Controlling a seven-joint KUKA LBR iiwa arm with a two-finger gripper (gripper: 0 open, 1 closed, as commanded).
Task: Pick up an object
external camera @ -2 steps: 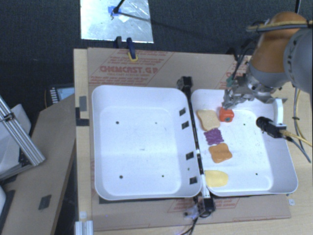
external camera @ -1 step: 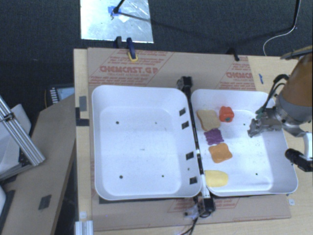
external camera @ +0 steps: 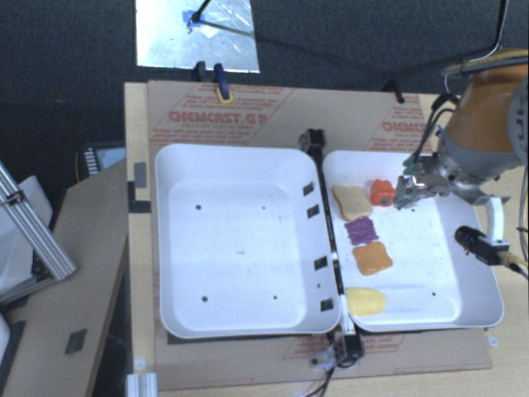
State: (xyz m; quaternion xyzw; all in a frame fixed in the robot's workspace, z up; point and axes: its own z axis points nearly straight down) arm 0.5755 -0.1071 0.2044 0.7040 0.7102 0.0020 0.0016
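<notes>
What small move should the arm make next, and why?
Probably lower the end effector a little toward the small orange-red object in the right white bin. It sits just beside that object, nearer than the tan slice, and nothing appears between its fingers.

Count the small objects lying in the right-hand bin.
5: tan piece near the divider, orange-red one beside the gripper, purple below, orange lower, yellow in the front corner. The arm may hide more.

The grey arm with its orange band [external camera: 494,114] runs off the right edge, so its upper part is cut away. Its gripper [external camera: 407,193] is too small and blurred to read, and it hides the right side of the small orange-red block [external camera: 379,191].
</notes>
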